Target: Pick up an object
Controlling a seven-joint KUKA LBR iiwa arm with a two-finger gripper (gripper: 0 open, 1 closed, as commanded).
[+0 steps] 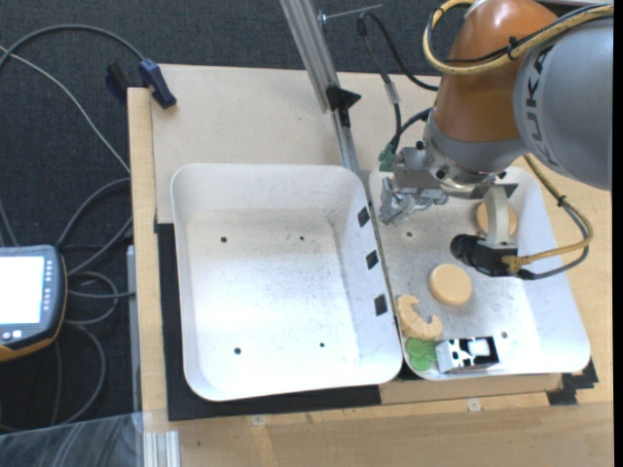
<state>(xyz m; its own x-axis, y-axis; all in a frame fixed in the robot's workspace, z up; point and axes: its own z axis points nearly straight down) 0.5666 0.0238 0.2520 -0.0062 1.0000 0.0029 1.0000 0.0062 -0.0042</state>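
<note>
My gripper [394, 209] hangs over the far left part of the right bin [545, 343], close to the wall shared with the left bin. Nothing shows between its fingers. A round tan disc [451, 285] lies in the middle of the right bin, well in front of the gripper. A pale knobbly piece [417, 317] lies by the bin's left wall near the front. In the front left corner sit a green piece [421, 355] and a black-and-white block [468, 353]. Another tan round piece [497, 220] is partly hidden behind the wrist bracket.
The left bin [195, 212] stands beside the right one, its floor speckled. A slanted metal pole [311, 47] rises behind the bins. A blue clamp [156, 81] sits at the bench's far left corner. A handheld screen [24, 295] hangs left of the bench.
</note>
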